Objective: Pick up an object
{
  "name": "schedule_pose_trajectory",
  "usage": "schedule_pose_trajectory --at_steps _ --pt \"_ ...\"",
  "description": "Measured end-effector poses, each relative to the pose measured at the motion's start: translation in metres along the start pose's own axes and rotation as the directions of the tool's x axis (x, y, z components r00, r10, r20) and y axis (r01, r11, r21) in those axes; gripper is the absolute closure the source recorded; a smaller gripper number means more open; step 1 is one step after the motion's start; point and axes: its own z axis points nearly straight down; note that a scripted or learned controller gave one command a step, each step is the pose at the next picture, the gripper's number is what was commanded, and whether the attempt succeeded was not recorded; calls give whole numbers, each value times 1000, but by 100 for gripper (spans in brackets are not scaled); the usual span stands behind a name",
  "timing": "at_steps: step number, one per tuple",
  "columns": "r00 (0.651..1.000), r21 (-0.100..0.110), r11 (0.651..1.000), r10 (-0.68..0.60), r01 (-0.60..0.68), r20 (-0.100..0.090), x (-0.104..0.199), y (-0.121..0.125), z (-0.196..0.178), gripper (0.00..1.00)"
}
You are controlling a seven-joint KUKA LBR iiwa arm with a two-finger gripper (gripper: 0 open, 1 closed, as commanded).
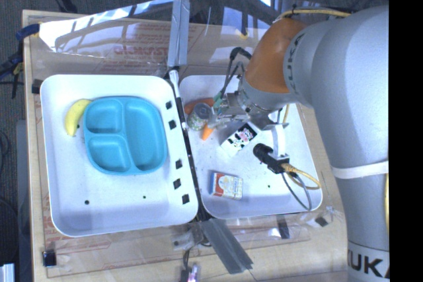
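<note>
Beside blue tray (125, 134), a banana (75, 115) (touching)

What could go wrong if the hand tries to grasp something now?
1. The hand sits low among small crowded items: an orange piece, a round greenish object and a black-and-white pack. It may catch two, or push one away.
2. These lie near the bin divider, which could block a finger.

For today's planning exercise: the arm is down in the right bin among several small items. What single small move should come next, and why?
Probably a short straight lift to test the grasp. The gripper sits low in the right bin, beside a small orange piece and a black-and-white patterned item, but the wrist hides whether anything is caught. The small carton lies apart, nearer the front.
</note>
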Motion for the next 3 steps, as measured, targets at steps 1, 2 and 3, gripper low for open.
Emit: schedule_pose_trajectory --at_steps 1,2,3 --pt "1000 0 1000 0 0 0 0 0 0 0" --pt "1000 13 1000 17 -17 -2 11 11 17 0" --pt "1000 16 1000 13 -13 -2 12 11 7 100"
